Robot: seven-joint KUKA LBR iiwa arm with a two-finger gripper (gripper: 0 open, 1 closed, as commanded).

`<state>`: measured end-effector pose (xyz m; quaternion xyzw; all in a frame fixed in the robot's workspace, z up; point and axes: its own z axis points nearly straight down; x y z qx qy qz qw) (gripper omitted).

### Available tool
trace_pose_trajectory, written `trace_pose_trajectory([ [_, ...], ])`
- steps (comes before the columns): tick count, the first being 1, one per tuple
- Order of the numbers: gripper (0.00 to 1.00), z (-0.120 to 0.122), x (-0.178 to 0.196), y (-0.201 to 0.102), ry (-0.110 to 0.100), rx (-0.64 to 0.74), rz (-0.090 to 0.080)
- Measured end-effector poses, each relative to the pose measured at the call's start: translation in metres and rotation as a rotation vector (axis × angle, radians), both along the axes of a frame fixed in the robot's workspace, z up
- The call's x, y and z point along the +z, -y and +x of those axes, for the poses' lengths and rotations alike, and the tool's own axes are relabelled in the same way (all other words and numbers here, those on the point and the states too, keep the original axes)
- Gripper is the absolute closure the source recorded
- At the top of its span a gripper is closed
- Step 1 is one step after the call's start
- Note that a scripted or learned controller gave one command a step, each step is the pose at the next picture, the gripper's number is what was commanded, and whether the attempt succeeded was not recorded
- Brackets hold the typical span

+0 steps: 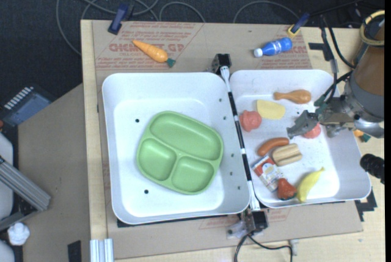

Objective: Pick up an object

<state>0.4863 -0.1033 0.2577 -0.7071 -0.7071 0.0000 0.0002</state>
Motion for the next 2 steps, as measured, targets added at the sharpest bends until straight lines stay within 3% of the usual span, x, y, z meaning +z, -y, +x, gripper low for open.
trace_pose_trajectory([
  [1,0.00,0.077,-0.105,0.087,0.000,-0.001,-0.001],
  [2,0.00,0.095,-0.174,0.094,-0.002,-0.001,0.001],
])
